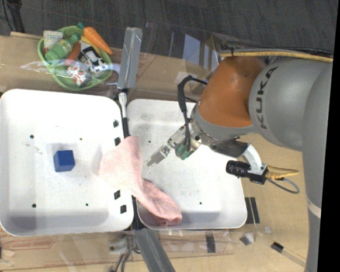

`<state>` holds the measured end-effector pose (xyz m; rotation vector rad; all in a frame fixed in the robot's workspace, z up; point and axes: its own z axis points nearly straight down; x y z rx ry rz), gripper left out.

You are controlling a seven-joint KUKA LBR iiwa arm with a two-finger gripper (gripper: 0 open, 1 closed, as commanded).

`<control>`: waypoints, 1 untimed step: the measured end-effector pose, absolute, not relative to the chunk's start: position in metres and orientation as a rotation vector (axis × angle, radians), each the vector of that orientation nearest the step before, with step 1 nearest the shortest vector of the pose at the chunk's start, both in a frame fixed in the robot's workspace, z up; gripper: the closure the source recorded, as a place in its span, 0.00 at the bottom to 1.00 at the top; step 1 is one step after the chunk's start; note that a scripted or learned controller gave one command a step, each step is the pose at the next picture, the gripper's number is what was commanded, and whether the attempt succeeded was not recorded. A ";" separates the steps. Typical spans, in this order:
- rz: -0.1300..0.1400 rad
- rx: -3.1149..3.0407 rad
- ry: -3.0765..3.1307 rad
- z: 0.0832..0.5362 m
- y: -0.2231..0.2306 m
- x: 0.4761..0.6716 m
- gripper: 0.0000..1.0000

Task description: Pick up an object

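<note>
One pink cloth [137,180] lies draped over the divide between the two bins at lower centre, the gripper [164,154], fingers spread and holding nothing, hangs just right of it over the right bin [224,195], and a blue cube [64,160] sits in the left bin [16,150].
</note>
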<state>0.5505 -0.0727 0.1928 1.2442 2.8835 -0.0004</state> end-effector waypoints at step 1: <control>-0.002 1.138 2.932 0.191 -0.080 0.534 0.00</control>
